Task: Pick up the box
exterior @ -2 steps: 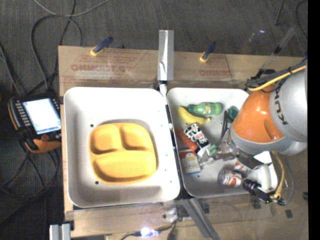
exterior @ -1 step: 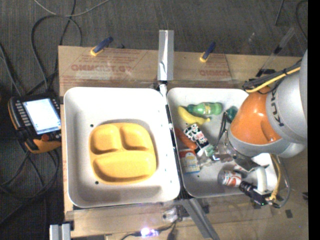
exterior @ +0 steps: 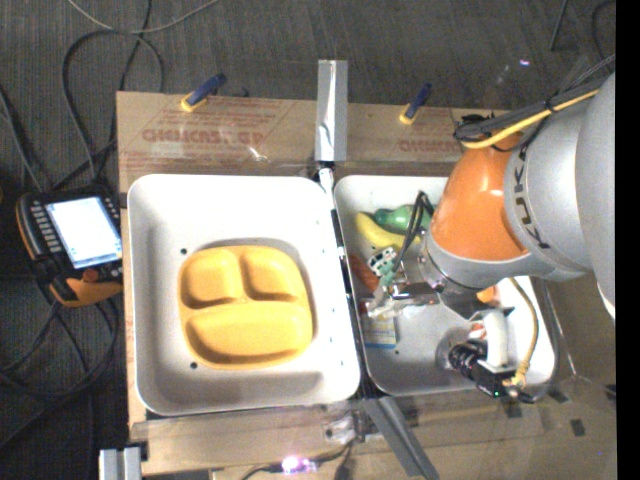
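The box (exterior: 381,334), a small pale carton with blue print, lies flat by the left wall of the right bin (exterior: 430,376), toward the front. My gripper (exterior: 386,301) hangs low just behind it, over the box's far end, and its metal tip hides part of the box. Whether it touches the box I cannot tell. The grey arm with its orange band (exterior: 480,218) covers the middle of the bin.
A yellow banana (exterior: 374,230), a green object (exterior: 398,216), a black-and-white spotted piece (exterior: 379,261) and a red-orange item (exterior: 368,278) crowd the right bin's back left. The left bin (exterior: 150,268) holds a yellow divided tray (exterior: 246,303). An orange bit (exterior: 487,294) peeks out beside the arm.
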Motion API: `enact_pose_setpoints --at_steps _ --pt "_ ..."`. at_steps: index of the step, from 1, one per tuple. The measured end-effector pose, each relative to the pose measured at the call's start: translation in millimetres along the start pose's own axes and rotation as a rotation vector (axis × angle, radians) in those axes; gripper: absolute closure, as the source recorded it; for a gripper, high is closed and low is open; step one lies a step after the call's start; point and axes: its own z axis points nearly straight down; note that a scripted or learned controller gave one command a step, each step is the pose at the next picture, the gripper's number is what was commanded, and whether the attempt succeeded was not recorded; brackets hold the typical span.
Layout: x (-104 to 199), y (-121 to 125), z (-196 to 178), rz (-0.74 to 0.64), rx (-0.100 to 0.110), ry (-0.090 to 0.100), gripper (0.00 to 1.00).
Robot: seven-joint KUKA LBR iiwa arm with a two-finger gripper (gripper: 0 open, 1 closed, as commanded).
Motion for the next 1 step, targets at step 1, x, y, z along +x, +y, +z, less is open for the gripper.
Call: enact_pose_setpoints --at_steps 1 --pt "-21.7 -1.8 0.0 0.265 0.001 -0.002 1.0"
